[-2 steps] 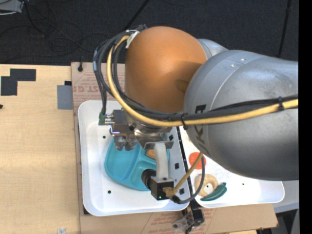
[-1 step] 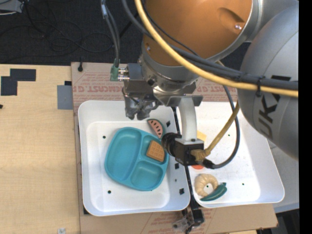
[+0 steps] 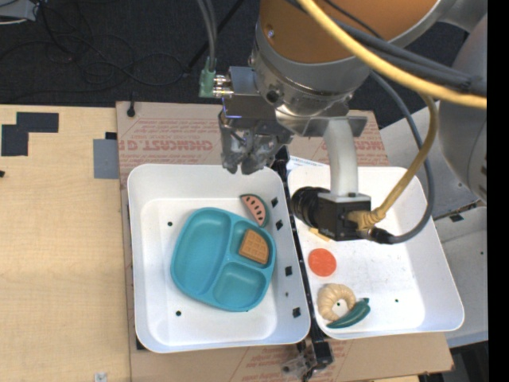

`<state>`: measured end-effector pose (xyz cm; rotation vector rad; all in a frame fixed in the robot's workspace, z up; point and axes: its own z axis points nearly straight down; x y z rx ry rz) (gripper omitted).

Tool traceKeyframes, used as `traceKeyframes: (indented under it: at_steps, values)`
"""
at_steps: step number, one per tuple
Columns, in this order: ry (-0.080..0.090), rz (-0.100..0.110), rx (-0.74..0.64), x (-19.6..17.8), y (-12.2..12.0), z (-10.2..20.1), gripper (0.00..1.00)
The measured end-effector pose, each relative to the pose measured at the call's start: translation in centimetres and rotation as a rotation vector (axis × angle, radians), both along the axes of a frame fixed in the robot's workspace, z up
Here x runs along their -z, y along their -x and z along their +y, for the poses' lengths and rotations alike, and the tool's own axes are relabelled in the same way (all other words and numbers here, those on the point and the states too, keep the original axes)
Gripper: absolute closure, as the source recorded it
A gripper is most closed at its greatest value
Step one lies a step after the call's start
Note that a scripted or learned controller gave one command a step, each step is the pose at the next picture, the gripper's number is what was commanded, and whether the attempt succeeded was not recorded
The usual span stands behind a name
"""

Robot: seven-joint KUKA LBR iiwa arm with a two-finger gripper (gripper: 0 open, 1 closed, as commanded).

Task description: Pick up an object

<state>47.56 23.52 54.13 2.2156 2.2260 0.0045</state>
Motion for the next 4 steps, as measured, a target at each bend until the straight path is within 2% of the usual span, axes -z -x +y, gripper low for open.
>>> traceKeyframes:
  at_steps: [1, 2, 3, 4]
  values:
    - [0.012, 0.022, 0.004, 19.7, 0.3, 0.9, 1.0]
    - [-0.004, -0.007, 0.003, 6.0, -0.1, 0.8, 1.0]
    - [0.0, 0.0, 0.005, 0.0, 0.0, -1.2, 1.0]
    - [0.012, 0.022, 0.003, 17.0, 0.2, 0.9, 1.0]
